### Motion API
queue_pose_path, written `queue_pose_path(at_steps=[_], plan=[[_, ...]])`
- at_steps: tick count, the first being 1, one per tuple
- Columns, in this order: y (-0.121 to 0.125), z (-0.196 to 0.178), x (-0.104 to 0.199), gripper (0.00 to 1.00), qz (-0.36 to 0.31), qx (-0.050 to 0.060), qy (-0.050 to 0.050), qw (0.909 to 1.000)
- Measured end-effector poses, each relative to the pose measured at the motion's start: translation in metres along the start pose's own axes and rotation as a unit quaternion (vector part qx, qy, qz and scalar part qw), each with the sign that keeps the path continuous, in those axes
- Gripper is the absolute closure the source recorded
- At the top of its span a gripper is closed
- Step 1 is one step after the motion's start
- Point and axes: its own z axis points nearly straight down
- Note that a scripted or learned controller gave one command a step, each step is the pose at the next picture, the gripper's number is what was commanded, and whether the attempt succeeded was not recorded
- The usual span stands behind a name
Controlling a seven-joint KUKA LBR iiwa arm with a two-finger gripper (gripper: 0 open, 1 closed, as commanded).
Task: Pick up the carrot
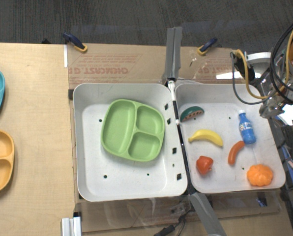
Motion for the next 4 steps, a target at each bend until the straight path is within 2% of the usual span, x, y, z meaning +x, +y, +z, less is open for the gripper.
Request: queue_pose_path(at_steps=[1, 2, 3, 4], plan=[[0.005, -0.027, -0.005, 1.0, -0.003, 0.0, 0.003, 1.0], [0.027, -0.067, -0.009, 1.0, -0.001, 0.001, 0.003, 1.0], [0.03, -0.097, -0.023, 1.0, 0.003, 0.002, 0.004, 1.0], [0.022, -0.045, -0.037, 1.0, -0.012, 0.0, 0.001, 0.9999]])
